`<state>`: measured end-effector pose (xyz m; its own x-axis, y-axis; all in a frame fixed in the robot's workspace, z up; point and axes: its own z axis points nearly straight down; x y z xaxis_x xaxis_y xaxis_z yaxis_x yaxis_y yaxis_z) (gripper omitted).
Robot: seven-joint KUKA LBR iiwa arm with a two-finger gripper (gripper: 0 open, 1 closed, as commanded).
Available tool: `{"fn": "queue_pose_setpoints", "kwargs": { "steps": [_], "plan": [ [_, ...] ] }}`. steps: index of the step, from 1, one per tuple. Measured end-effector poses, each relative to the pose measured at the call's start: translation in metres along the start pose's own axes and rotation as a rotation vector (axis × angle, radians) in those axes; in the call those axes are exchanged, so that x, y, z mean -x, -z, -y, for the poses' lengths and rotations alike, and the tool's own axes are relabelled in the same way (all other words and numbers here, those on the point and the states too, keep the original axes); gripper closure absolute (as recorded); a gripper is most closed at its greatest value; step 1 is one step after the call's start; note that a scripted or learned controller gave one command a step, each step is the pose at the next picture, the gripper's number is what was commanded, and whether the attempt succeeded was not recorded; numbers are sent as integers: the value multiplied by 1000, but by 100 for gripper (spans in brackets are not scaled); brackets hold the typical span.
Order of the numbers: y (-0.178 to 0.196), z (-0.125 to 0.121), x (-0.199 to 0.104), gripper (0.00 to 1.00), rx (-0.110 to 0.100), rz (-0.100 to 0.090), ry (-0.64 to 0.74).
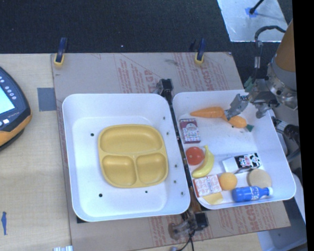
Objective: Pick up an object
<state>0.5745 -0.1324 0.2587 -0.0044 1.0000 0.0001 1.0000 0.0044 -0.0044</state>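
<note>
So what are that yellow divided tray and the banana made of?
The yellow divided tray looks like moulded plastic, matte with a soft sheen: one even colour and rounded compartment edges. The banana looks like a plastic toy, going by its smooth, uniform yellow skin, though the picture cannot settle that.

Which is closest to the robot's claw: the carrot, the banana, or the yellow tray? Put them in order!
From the gripper in the camera view:
1. Carrot, right beside it at the top of the right bin.
2. Banana, lower down in the same bin.
3. Yellow tray, farthest, over in the left bin.
</note>
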Motion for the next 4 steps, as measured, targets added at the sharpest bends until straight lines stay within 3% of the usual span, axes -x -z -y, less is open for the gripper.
{"fn": "queue_pose_setpoints", "kwargs": {
  "steps": [1, 2, 3, 4],
  "plan": [
    [-116, -38, 65, 0, -4, 1, -1],
    [-166, -82, 79, 0, 0, 1, 2],
    [-167, -82, 43, 0, -2, 1, 2],
    [-167, -61, 53, 0, -2, 2, 2]
  ]
}}
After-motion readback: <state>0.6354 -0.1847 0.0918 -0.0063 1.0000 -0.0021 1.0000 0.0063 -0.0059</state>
